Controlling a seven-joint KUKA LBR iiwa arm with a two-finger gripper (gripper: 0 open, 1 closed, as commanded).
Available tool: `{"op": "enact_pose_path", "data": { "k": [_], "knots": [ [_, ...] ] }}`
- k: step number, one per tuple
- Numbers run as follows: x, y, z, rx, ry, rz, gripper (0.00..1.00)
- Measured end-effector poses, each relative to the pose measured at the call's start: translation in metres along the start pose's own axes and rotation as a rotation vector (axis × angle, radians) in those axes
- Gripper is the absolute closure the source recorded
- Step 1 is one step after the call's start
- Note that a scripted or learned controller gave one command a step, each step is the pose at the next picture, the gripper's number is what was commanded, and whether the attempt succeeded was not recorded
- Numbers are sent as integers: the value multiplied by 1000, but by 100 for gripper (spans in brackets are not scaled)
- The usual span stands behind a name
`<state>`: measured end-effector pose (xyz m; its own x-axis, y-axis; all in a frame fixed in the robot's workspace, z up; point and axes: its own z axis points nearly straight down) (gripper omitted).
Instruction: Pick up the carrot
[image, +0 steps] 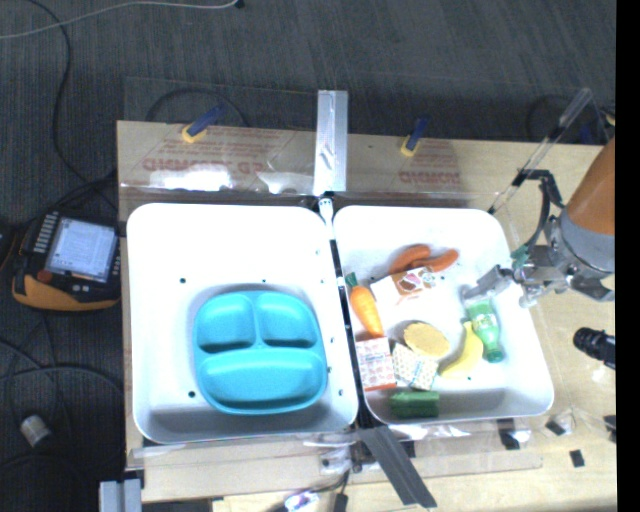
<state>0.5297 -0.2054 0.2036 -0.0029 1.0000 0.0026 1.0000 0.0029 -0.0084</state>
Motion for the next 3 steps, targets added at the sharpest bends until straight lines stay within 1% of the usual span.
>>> {"op": "enact_pose_path", "data": {
  "k": [1, 2, 3],
  "knots": [
    [17, 46, 9, -1, -3, -177, 0],
    [88, 13, 87, 0, 0, -302, 0],
    [90, -18, 112, -34, -25, -175, 0]
  ]
}}
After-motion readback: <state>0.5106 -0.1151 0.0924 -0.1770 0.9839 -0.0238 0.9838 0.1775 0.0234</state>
